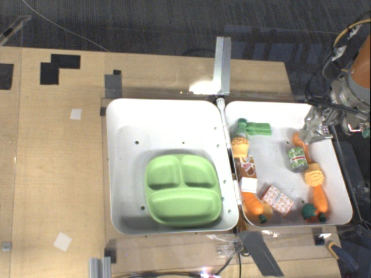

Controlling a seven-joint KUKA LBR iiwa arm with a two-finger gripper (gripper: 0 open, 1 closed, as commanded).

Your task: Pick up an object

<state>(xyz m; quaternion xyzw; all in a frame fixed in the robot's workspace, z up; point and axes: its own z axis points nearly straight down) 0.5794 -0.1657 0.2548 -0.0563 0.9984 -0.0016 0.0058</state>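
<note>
We see no single object singled out; the nearest candidate to the claw is a slim orange toy [299, 142], lying on the floor of the right bin [272, 161] with its long axis slanting from upper left to lower right, its upper end pointing toward the bin's far right corner. The claw [317, 126] hangs over that same corner, just above the orange toy's upper end; we cannot tell how wide it stands or whether it touches or grips anything, as the metal parts blur together there. Just below the orange toy sits a small green-and-white can [297, 158], and beyond that a yellow toy [313, 176] and a carrot [319, 202] run down the bin's right side. A green bottle [253, 128] lies crosswise near the bin's far left corner. In the left bin [127, 132], beside the right bin, rests a green divided plate [183, 188].
</note>
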